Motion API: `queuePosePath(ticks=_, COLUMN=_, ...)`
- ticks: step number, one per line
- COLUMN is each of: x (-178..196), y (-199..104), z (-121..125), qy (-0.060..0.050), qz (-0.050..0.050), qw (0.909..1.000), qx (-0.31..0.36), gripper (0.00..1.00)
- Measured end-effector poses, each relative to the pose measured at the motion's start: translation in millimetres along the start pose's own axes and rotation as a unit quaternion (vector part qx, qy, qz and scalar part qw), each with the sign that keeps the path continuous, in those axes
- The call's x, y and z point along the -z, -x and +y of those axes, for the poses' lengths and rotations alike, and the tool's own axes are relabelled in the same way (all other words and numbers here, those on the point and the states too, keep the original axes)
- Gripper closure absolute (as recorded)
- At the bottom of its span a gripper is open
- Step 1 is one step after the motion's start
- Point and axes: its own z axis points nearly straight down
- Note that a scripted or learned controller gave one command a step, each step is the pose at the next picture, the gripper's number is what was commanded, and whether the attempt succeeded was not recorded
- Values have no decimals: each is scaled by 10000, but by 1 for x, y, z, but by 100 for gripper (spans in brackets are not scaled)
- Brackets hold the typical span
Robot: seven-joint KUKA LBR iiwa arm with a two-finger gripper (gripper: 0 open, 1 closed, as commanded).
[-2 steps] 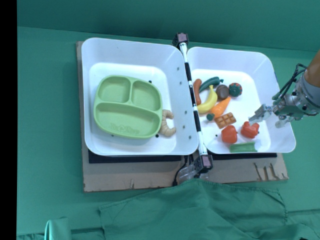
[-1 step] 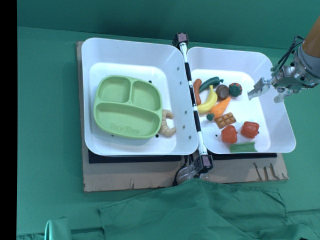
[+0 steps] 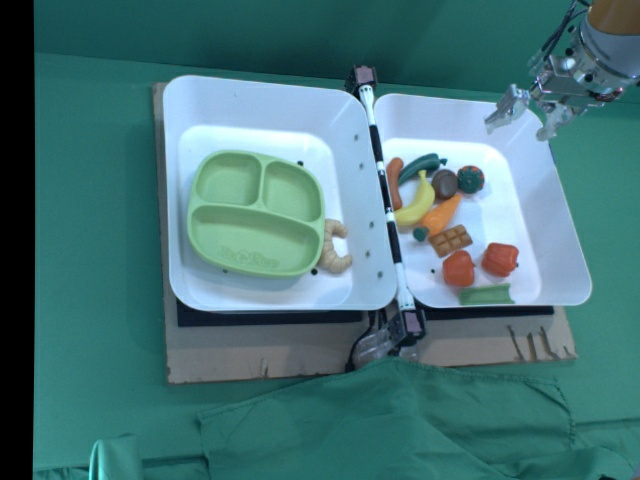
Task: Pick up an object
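My pincer (image 3: 530, 113) hangs open, nothing in it, over the right bin's (image 3: 560, 218) far right corner. Toy food lies below and left of it in that bin: banana (image 3: 417, 204), carrot (image 3: 442, 214), waffle (image 3: 451, 239), two red peppers (image 3: 500, 259). Left bin (image 3: 200, 108): green divided plate (image 3: 258, 212), croissant (image 3: 336, 247) touching its right edge.

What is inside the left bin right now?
The left bin holds a green divided plate with a croissant beside its right edge. Whatever lies beneath the plate is covered.
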Motion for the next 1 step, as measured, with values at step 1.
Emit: queuePosePath(ticks=1, x=23, y=2, z=-78, qy=-42, qz=17, qw=10000, qx=-36, gripper=0)
